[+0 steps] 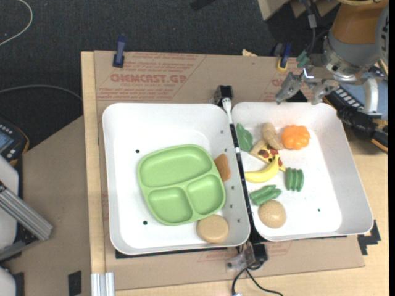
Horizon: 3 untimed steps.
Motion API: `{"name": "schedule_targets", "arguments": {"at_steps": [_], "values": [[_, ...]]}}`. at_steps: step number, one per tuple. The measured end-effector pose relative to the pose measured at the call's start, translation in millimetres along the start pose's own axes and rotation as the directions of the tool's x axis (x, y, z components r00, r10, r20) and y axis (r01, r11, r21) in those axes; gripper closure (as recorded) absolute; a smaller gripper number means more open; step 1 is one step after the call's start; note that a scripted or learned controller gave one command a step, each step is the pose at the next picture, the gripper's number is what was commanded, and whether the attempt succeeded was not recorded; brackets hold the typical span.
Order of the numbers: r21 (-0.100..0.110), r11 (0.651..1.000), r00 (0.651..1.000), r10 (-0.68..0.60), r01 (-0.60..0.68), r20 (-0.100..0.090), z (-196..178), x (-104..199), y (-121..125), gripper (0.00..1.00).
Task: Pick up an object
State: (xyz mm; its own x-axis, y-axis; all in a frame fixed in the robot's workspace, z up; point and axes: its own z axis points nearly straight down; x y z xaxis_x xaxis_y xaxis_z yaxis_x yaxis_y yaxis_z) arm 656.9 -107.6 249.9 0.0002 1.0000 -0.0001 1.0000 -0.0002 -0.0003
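My gripper (303, 88) hangs above the far edge of the right bin (345, 184), fingers spread apart with nothing between them. Just below it in that bin lie an orange pumpkin-like fruit (295, 136), a tan ginger-shaped piece (269, 134), a pizza slice (266, 153), a yellow banana (262, 173), a green leaf (244, 137), two green pepper-like pieces (294, 179) (265, 194) and a tan round bun (272, 213).
The left bin (117, 165) holds a green divided tray (180, 182), a brown piece (223, 166) against its right wall and a tan round cookie (213, 228). Both bins rest on a cardboard sheet (154, 73). Cables and clamps sit at the back edge.
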Motion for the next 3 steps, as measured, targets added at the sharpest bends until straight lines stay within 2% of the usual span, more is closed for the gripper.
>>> {"name": "schedule_targets", "arguments": {"at_steps": [1,2,3], "values": [[0.011,1.0,1.0,-0.003,0.003,-0.004,69.7,47.8,-57.0,0.0],[-0.003,1.0,1.0,0.0,0.0,0.0,54.1,44.5,-52.8,1.0],[0.006,1.0,1.0,-0.01,0.01,-0.005,66.0,150.3,-94.2,1.0]]}}
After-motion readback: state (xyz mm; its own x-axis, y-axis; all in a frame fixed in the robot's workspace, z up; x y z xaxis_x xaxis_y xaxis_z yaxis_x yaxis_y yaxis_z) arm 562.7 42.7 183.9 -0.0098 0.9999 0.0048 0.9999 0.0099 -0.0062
